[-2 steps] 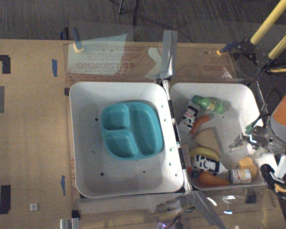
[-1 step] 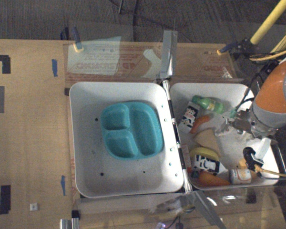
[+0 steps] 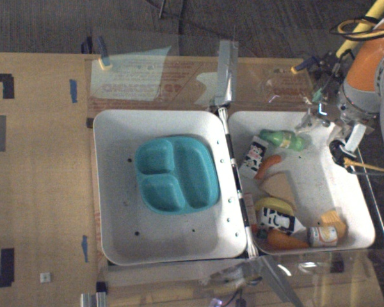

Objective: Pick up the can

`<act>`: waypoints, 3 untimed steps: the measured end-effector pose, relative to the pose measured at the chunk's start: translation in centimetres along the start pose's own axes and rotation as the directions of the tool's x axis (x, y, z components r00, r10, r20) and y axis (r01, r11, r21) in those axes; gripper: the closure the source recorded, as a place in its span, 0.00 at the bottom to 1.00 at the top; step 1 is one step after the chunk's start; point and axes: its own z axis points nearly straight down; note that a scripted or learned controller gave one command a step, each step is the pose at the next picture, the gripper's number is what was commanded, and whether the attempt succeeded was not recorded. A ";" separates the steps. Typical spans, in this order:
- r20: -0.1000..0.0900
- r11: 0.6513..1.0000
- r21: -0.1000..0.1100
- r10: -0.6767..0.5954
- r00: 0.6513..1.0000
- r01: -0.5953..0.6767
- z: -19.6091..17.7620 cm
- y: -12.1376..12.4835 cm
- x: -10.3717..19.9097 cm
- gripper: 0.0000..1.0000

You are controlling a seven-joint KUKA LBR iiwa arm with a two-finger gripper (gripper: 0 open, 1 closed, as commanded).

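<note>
Gripper (image 3: 321, 115) at far right corner of right bin (image 3: 365, 200); finger state: cannot tell. Can (image 3: 322, 235) lies on side at near right corner, touching carrot (image 3: 286, 240). Likely light, rigid, slick, rolls; grasp across body.

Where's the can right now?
The can lies in the right bin, near its front right corner, just right of a carrot and below a small orange block.

Teal tray (image 3: 176, 174) in white bin (image 3: 115, 235) — green bottle (image 3: 283, 139), orange carrot (image 3: 287, 240).
</note>
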 end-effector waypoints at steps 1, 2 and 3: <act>-0.001 1.000 -0.018 -0.026 1.000 0.026 2.4 -6.2 -1.0 0.00; 0.008 0.990 0.010 -0.140 0.990 0.140 3.3 -3.6 4.2 0.00; -0.011 1.000 -0.004 -0.007 1.000 0.007 3.0 -7.4 -1.8 0.00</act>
